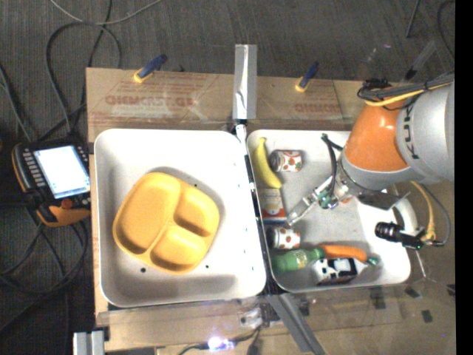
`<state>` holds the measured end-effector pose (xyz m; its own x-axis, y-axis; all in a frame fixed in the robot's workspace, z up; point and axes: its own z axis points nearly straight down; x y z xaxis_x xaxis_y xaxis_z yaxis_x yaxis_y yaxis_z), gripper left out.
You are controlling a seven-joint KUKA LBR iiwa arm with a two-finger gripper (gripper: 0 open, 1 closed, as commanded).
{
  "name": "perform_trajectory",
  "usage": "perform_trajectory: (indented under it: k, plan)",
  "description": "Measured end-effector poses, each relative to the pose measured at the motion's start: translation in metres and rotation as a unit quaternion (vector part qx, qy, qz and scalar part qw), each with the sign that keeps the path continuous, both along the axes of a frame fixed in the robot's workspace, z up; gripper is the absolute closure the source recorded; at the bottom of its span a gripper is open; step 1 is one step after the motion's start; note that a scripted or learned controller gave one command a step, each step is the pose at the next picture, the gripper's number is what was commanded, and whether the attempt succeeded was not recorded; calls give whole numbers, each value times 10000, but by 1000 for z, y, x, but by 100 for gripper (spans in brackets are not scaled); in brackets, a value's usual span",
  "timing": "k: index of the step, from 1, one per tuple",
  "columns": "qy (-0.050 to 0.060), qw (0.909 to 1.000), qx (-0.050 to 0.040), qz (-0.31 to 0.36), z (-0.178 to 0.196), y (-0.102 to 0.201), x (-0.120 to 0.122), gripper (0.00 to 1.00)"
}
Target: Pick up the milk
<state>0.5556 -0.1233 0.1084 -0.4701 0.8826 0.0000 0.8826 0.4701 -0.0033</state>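
Milk (336, 270) — a small carton with black and white patches — is lying on its side in the right bin (307, 176), close to that bin's lower edge in the camera view. It is sitting just below the carrot (344, 252), seemingly touching it, and just right of the green bottle (295, 259), which is lying flat with its cap pointing toward the carton. The arm (429, 135) is reaching in from the right, its orange band hanging over the bin's upper right part. The gripper (299, 209) is slanting down and to the left over the middle of the bin, its tip sitting just beside a small bottle (272, 200) with a red label; whether it is apart or together is not something this angle is showing, and nothing is visibly sitting in its grasp. It is hanging above the milk and to its left, with the lower can (284, 237) and the green bottle lying between them. A banana (264, 165) is lying along the bin's left wall, and the upper can (288, 161) is resting on its side just right of it. The left bin (118, 154) is carrying a yellow tray (168, 222) with three compartments, sitting at a tilt near its middle. Beyond the bench — on the floor at the left — a pendant (59, 172) is showing a lit screen.
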Motion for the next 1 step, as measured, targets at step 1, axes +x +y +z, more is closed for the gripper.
perform_trajectory:
  k: [1]
  plan:
    - [-65,9999,-3,98,-19,-23,90,0]
